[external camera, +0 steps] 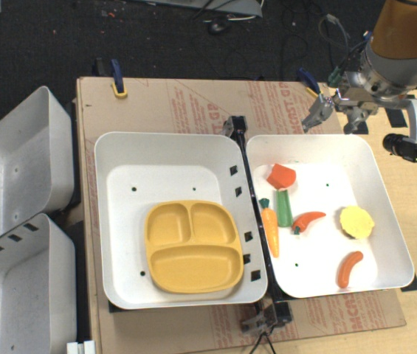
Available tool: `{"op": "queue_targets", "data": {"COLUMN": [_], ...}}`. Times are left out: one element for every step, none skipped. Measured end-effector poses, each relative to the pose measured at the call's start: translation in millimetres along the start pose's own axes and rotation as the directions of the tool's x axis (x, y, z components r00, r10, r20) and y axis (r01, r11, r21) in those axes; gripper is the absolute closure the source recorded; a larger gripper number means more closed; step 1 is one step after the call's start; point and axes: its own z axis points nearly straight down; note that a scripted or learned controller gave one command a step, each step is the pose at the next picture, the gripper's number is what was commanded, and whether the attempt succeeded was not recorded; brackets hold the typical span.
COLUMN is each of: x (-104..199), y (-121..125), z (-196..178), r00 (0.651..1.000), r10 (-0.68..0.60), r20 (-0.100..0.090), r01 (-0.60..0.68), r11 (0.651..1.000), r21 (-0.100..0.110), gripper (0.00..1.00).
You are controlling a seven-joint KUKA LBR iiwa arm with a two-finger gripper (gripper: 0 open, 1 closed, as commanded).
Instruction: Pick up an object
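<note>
While the gripper [335, 118] hangs above the far rim of the right bin [393, 220], its fingers are spread and hold nothing. Inside that bin lie a red block [282, 175], a green piece [283, 208], a carrot [270, 231], a red pepper [308, 220], a yellow round [356, 222] and a sausage [349, 268]. A yellow tray [193, 246] sits in the left bin [119, 198].

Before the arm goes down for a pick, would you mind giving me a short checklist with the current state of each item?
1. Gripper open: ok, fingers spread with nothing between them.
2. Gripper above a target: not ok, it hangs over the far rim of the right bin, off the toys.
3. Targets visible: ok, sausage and lemon lie apart.
4. Crowded items: not ok, carrot, green stick and chili lie close together.
5. Tray out of the way: ok, in the left bin.
</note>
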Motion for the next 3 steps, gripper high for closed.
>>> {"op": "queue_targets", "data": {"x": [5, 10, 20], "y": [2, 6, 5], "z": [63, 126, 180], "r00": [1.000, 1.000, 1.000], "r10": [0.000, -0.003, -0.002], "r20": [-0.001, -0.001, -0.001], "r01": [0.000, 0.003, 0.002], "r11": [1.000, 1.000, 1.000], "r21": [0.005, 0.004, 0.004], "gripper": [0.00, 0.00, 0.00]}}
